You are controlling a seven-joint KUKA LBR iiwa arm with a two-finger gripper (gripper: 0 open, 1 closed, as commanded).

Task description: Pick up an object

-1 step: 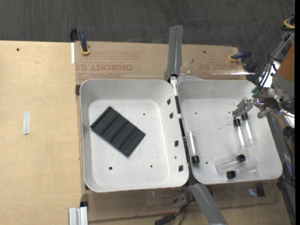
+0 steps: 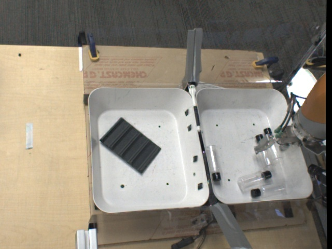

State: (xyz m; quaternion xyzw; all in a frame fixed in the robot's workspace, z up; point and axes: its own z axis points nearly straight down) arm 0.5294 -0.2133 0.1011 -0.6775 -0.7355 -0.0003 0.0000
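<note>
A dark grey ribbed rectangular slab [image 2: 130,145] lies at a slant in the left bin [image 2: 104,191]. In the right bin [image 2: 228,105] lie clear plastic tubes with black caps: one [image 2: 212,164] along the left wall, and a thicker one [image 2: 253,181] near the front. My gripper [image 2: 264,139] hangs low over the right side of the right bin, just above and behind the thicker tube. It looks pale and partly see-through against the white floor. I see nothing clearly held in it.
A grey divider post [image 2: 194,56] stands behind the seam between the bins. The arm's orange band [image 2: 315,104] is at the right edge. Blue and yellow clamps [image 2: 91,46] [image 2: 264,62] hold cardboard behind the bins. A wooden bench top [image 2: 41,139] lies to the left.
</note>
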